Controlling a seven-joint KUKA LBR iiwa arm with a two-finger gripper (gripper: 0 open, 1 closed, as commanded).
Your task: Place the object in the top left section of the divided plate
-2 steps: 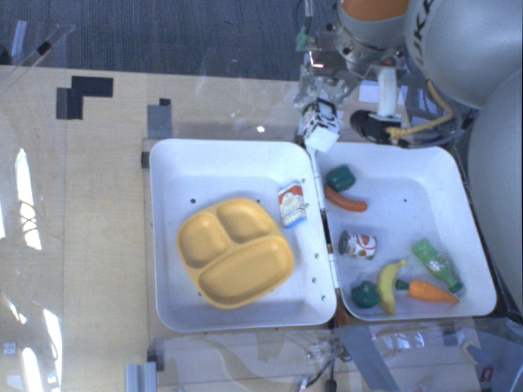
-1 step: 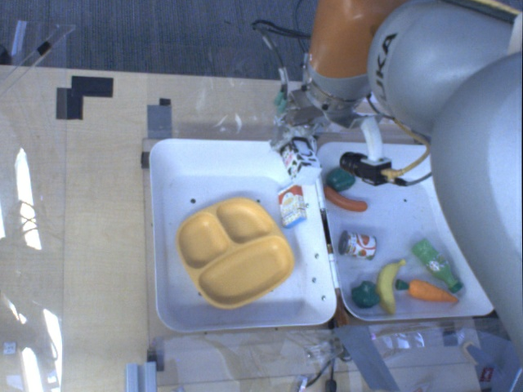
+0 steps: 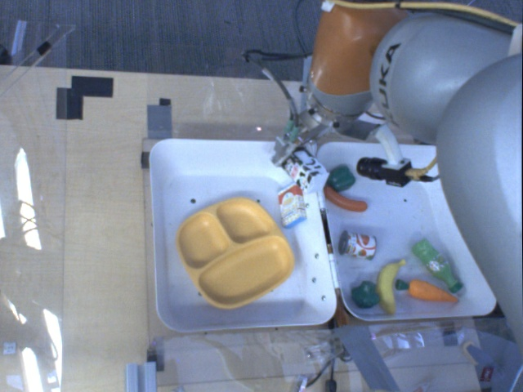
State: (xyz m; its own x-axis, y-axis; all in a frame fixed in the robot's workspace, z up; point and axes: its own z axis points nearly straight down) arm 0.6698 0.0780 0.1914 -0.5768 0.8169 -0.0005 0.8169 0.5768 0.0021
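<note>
Red-and-white carton [image 3: 292, 205], label unreadable, beside yellow divided plate [image 3: 235, 251].

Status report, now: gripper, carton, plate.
Gripper over the left bin's far right corner. Small carton just below it, above the bin floor. Yellow plate sections bare, path open.

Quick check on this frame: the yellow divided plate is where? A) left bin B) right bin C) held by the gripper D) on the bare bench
A: the yellow divided plate lies flat on the floor of the left bin, apart from the gripper near that bin's top right corner.
</note>
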